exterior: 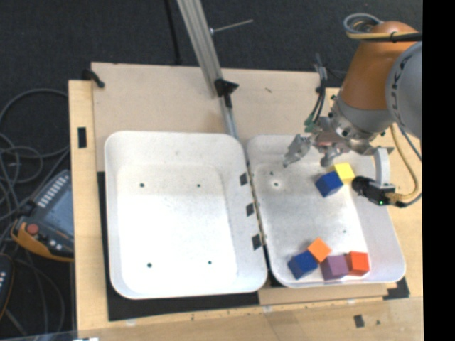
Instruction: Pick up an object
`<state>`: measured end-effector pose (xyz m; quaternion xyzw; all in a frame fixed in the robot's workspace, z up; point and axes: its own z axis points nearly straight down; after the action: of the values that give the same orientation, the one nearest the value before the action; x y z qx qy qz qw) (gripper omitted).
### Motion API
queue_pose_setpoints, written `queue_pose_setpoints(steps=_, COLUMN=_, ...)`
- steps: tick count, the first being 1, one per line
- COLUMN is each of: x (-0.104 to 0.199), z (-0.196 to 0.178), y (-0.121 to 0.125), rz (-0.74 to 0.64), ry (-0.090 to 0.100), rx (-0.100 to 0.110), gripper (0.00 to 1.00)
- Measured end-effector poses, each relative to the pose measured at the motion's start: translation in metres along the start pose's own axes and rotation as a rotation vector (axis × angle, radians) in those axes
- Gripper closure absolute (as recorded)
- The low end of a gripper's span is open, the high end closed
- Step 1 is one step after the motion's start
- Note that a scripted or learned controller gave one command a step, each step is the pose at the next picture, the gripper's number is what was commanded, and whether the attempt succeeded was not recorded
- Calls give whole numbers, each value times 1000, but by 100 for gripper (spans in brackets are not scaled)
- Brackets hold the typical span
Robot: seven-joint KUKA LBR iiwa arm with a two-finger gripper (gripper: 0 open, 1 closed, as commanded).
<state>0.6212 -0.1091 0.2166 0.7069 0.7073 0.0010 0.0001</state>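
Over the far end of the right bin [370, 222], the claw [314, 151] hangs with fingers spread and nothing between them, the nearest blue block [328, 184] lying just toward the camera, touching a yellow block [344, 171].

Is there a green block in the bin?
No, the right bin holds two blue blocks, a yellow, two orange and a purple one.

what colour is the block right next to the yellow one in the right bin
Blue. The block touches the yellow block near the claw, clearest in the camera view.
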Motion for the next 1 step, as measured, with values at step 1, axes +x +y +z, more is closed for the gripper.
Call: queue_pose_setpoints(steps=1, x=-89, z=-50, y=-5, rz=6, ry=-7, rx=-4, gripper=0)
